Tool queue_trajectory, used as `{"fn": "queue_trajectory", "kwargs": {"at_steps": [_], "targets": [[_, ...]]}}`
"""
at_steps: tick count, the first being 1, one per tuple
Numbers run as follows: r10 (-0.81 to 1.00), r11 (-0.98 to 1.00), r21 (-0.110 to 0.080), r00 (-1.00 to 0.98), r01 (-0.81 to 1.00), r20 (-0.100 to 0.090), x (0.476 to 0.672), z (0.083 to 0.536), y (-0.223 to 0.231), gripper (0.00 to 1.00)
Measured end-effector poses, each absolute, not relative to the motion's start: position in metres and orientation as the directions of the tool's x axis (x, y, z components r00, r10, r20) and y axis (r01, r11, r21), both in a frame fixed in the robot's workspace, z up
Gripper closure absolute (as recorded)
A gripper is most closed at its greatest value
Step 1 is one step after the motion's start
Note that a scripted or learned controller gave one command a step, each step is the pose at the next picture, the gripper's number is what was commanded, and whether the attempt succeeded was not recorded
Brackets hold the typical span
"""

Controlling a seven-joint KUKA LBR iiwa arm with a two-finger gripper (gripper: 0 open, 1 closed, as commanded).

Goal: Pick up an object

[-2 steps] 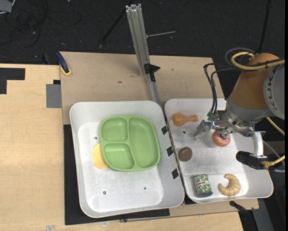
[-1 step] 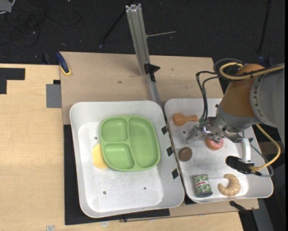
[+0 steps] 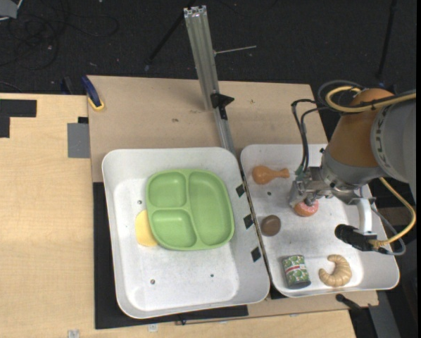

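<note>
Pink object (image 3: 307, 208): small, round, pink-red; centre-right of frame, upper middle of right bin (image 3: 316, 241), directly under gripper; likely the pick target.
Gripper (image 3: 308, 193): low over pink object, touching or just above, can't tell which; open vs closed also can't tell, hidden by wrist hardware.
Arm (image 3: 355, 143): grey w/ orange band, reaching in from right edge of frame, pointing down into right bin.
Other items, right bin: tan drumstick-shaped piece (image 3: 269, 174) to upper left of gripper; brown round piece (image 3: 270, 224) to lower left; green can (image 3: 295, 270) and croissant (image 3: 336, 270) along lower edge, well apart from gripper.
Left bin (image 3: 182, 273): green divided plate (image 3: 190, 209), yellow piece (image 3: 144, 229) poking out under plate's left edge.
Step in hand: prob. final descent or grasp on pink object.
Doing it well: centre over pink object, go straight down, close only once low enough to straddle it; round shape may roll or squirt out, so squeeze slowly; lift vertically, check object rises w/ gripper before counting it picked.
Risk: neighbours far enough off, little chance of a bump; main worry a miss or slip.
</note>
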State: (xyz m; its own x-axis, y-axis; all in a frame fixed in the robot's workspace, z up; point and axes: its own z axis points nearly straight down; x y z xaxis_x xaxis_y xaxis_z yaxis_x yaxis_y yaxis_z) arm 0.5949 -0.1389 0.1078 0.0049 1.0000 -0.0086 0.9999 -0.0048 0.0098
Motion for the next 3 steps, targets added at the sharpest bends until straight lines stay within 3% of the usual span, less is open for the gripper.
{"fn": "queue_trajectory", "kwargs": {"at_steps": [2,3], "targets": [[1.0,0.0,0.002,0.0,1.0,-0.001,0.595,0.216,-0.141,1.0],[1.0,0.003,-0.004,-0.003,1.0,0.002,0.582,0.213,-0.091,1.0]]}}
